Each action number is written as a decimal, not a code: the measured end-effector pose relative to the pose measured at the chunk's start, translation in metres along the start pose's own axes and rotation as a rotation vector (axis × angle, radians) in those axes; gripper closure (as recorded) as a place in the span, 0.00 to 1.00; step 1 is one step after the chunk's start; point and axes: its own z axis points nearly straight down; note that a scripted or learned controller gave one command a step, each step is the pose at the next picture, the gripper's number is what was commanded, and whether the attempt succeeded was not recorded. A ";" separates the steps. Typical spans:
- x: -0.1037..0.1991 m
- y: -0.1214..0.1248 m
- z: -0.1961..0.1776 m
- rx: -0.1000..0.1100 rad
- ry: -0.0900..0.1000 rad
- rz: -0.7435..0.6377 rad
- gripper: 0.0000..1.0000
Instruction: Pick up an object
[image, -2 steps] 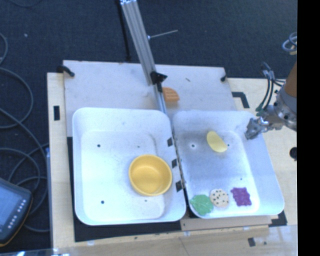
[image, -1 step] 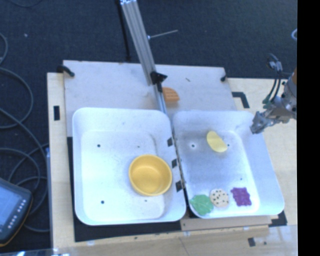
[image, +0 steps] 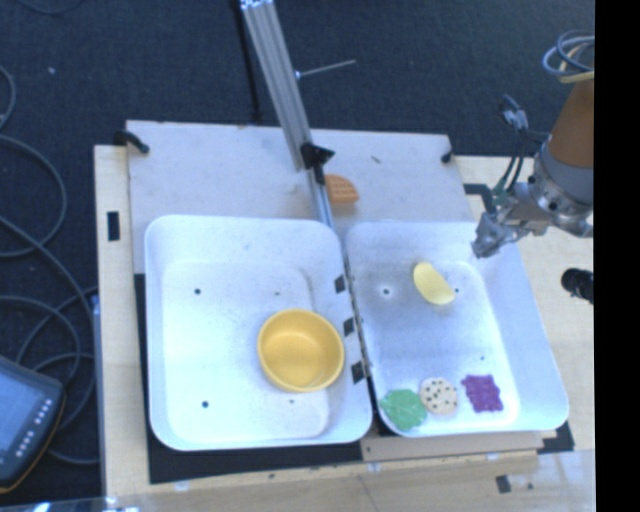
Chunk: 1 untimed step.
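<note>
A pale tabletop (image: 115, 300) carries two white bins; the right bin (image: 520, 340) holds a smooth yellow piece (image: 433, 283) near its far edge. No writing is legible. The gripper (image: 487, 240) hovers over that bin's far right corner.

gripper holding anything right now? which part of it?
Nothing held. The gripper hovers over the right bin's far right corner, apart from the yellow piece, with nothing between its fingers.

Both white bins (image: 200, 250) looked like smooth moulded plastic with a dull sheen, the right one speckled with grey scuffs. The yellow bowl (image: 300, 349) in the left bin looked like matt plastic. The bench (image: 560, 290) showed pale, unvarnished-looking wood at its edges. A slanted rail (image: 285, 95) over the far edge was brushed metal.
</note>
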 end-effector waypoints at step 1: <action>0.044 0.012 -0.004 0.000 0.000 0.000 1.00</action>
